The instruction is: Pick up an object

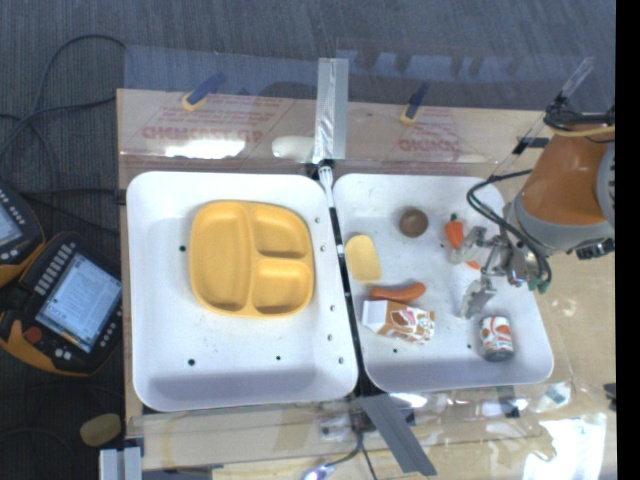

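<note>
My gripper [480,268] hangs over the right bin [535,363], fingers spread, pinching nothing | can [496,336] lies just below them, carrot [455,232] just above | risk: closing between the two and coming up bare.

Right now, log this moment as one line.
gripper over right bin | nothing seen held | nearest: can | tray in left bin

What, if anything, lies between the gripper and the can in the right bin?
Nothing visible. The gripper hangs over the right bin just above the can near the bin's front right corner, with bare bin floor between them. The small orange piece lies farther back.
</note>
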Robot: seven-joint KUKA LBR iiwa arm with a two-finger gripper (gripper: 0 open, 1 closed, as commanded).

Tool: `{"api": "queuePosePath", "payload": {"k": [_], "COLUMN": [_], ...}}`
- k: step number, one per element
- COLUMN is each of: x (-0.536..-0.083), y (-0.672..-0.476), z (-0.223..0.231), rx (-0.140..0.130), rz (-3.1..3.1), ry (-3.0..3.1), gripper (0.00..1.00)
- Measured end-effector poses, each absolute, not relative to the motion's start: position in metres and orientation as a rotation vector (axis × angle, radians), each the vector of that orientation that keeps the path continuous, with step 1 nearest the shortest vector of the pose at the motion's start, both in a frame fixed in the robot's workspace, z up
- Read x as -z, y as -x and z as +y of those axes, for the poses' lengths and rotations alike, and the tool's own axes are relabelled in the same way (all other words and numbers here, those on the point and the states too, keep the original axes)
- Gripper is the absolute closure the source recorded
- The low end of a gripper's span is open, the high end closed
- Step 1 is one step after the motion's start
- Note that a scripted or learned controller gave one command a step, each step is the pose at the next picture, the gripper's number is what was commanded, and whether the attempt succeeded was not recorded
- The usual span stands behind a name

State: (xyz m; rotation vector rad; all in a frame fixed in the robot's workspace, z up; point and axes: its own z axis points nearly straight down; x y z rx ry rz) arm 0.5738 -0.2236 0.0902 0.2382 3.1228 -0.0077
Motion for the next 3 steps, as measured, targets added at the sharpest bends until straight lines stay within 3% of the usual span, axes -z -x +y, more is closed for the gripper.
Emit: {"api": "queuePosePath", "payload": {"k": [1,2,3], "x": [-0.091,-0.207,-0.115], "y": [-0.488,-0.526,-0.511], "z": [-0.225,-0.223,-0.181], "rx": [0.01,0.002,0.0], "rz": [3.125,3.108,2.979], "ry": [-0.185,-0.435,-0.998], "gripper": [0.0,0.0,0.0]}}
